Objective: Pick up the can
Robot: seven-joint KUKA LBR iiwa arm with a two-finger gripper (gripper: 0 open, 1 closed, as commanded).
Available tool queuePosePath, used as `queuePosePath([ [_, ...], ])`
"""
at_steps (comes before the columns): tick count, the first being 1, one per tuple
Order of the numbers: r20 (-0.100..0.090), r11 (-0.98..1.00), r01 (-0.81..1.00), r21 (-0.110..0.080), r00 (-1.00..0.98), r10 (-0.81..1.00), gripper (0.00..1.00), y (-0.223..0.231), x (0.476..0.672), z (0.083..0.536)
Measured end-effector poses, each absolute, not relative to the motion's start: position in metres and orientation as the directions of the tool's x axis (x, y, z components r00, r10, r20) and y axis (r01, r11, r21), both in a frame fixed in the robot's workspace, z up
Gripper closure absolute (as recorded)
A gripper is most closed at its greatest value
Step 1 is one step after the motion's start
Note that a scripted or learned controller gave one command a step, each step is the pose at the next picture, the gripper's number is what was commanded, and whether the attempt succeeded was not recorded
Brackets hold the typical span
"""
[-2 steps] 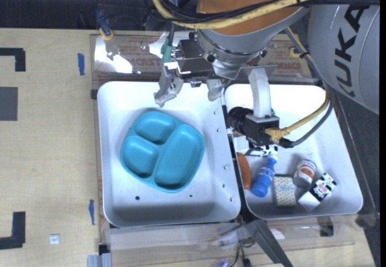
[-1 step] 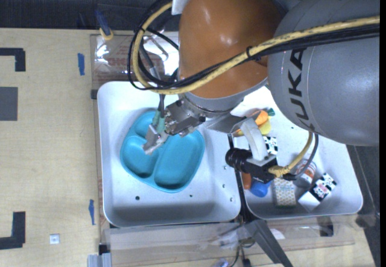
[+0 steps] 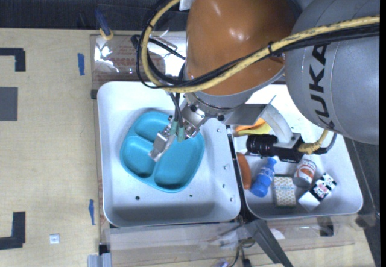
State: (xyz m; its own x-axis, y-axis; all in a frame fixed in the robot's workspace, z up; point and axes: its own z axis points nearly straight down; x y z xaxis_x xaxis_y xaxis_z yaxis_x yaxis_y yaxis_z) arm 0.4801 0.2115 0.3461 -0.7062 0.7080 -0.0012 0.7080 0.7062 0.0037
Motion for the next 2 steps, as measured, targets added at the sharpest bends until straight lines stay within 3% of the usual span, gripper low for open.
queuePosePath([
  [1,-0.003,0.853,0.521,0.003,-0.853,0.521,0.0,0.217,0.48,0.436],
  [2,-0.001,0.85,0.527,0.002,-0.85,0.527,0.0,0.222,0.501,0.374],
])
